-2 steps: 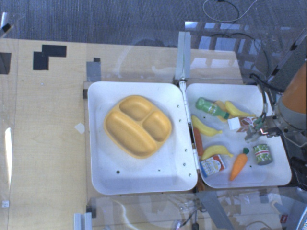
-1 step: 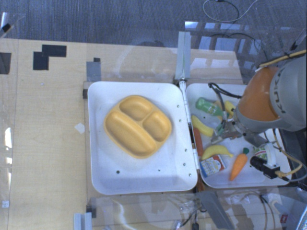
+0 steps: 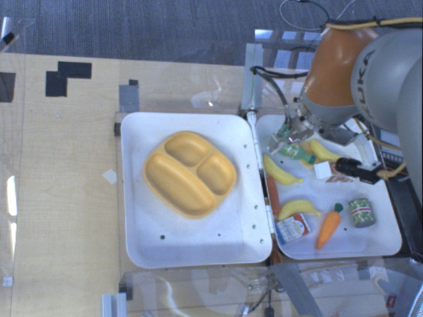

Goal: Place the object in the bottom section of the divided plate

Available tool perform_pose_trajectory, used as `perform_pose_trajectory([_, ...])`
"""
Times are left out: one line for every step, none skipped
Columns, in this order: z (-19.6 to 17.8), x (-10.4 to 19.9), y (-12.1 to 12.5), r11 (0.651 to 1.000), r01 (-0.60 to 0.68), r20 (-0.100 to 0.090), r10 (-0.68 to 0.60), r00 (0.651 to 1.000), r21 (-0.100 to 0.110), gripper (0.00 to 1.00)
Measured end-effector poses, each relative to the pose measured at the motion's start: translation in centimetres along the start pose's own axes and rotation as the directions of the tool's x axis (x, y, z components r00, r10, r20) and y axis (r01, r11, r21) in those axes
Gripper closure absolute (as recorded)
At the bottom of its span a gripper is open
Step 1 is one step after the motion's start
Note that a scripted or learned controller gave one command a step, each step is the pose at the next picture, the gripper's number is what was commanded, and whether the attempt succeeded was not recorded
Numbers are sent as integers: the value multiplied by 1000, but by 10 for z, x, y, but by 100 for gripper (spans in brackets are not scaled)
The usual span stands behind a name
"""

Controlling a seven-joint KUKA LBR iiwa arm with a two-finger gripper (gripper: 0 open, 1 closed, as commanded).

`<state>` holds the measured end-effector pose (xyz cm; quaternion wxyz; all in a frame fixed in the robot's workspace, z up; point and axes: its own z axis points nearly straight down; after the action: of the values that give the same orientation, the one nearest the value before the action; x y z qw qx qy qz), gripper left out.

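We see the grey arm with its orange band (image 3: 337, 65) reaching down over the far part of the right white bin (image 3: 380, 243), and its tool (image 3: 291, 132) sits low there, right at a green and white packet (image 3: 294, 152) that lies against the far end of a yellow banana (image 3: 281, 170). The tool's tip appears to touch or nearly touch that packet, but the wrist hides the tips, so we cannot tell how wide it stands or whether anything is pinched in it

The yellow divided plastic plate (image 3: 190, 173) lies in the middle of the left white bin (image 3: 192, 249), well apart from the tool, with its long bottom section on the near-left side and two smaller sections behind it; we see nothing lying in any section

Taking the plate as our landmark, everything else lies to its right in the other bin: a second banana (image 3: 299, 208), a third banana (image 3: 324, 151) partly under the arm, an orange toy carrot with a green top (image 3: 328, 227), a small red and white carton (image 3: 293, 229), a green can (image 3: 361, 212), and a thin red stick (image 3: 272, 195) along the bin's wall nearest the plate

Both bins rest on the pale wooden desk (image 3: 59, 177)
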<state>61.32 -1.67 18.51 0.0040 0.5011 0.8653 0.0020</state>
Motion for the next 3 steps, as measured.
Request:
perform_pose_trajectory([0,68,8,1000,-6,-3,6,1000,3,100])
perform_pose_trajectory([0,68,8,1000,-6,-3,6,1000,3,0])
perform_pose_trajectory([-10,68,11,1000,0,0,0,1000,-2,100])
